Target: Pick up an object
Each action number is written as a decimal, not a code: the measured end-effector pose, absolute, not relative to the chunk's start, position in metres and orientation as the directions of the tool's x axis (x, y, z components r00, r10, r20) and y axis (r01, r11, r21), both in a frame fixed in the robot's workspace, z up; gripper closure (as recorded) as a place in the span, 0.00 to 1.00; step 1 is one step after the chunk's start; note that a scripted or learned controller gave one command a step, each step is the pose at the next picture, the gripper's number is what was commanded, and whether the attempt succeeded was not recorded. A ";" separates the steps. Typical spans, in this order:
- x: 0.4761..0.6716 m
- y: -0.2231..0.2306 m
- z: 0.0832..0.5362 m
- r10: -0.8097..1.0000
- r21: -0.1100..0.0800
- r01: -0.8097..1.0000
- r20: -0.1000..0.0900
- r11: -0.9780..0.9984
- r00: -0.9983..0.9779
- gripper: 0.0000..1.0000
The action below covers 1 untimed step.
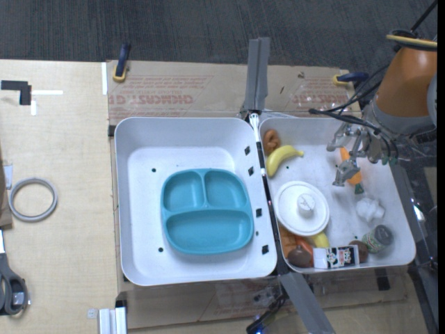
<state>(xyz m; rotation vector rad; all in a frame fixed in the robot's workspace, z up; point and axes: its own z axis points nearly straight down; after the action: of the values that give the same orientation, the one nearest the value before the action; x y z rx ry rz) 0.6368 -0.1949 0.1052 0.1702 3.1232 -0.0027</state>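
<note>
A small orange object (355,176) lies in the right white bin (400,200), touching the two-finger gripper (344,175), whose grip state is unreadable. Nearby sit a yellow banana (281,158) and round white lid (302,207); the left white bin (132,207) holds a blue divided plate (206,211).

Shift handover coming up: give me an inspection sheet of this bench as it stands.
Surface: wooden bench with cardboard under two white bins.
Job's things: right bin holds banana, white lid, orange piece, crumpled white item, small jar, black-and-white carton, brown fruit.
Clutter: left bin holds blue divided plate; tape ring and scissors on the bench.
Pincer: low over the right bin, beside the orange piece; grip state unclear.
Cables: black ones by the arm.
Surroundings: dark carpet.
</note>
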 end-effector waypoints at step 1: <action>0.620 -0.196 0.093 0.259 0.001 0.259 -0.004 0.966 -0.966 0.00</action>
<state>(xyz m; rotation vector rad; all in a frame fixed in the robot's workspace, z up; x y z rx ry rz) 0.6200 -0.1962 0.0931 0.4095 3.1106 0.0001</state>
